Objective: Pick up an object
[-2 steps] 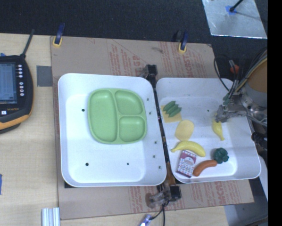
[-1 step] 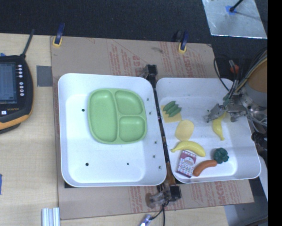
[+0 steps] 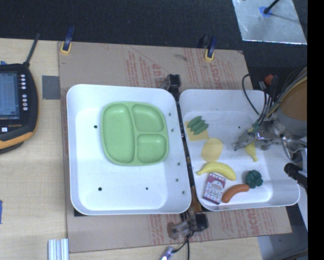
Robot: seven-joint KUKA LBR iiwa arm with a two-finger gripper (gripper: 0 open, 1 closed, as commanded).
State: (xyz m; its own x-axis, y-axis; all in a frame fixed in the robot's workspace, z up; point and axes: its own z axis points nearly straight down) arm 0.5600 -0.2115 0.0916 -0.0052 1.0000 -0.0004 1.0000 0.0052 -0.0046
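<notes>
Wooden table (image 3: 21, 199) with cardboard sheet (image 3: 129, 64) under two white bins. Left bin (image 3: 86, 194) holding a green divided plate (image 3: 134, 132). Right bin (image 3: 216, 99) packed with toy food: green veg (image 3: 197, 125), lemon (image 3: 211, 148), banana (image 3: 218, 169), red box (image 3: 214, 188), sausage (image 3: 235, 191), broccoli (image 3: 253, 178), plus a small yellow piece (image 3: 251, 152). Gripper (image 3: 247, 140) low in the right bin, right beside that yellow piece, fingers spread apart, nothing between them. Tablet-style pendant (image 3: 7, 107) off on the left.
</notes>
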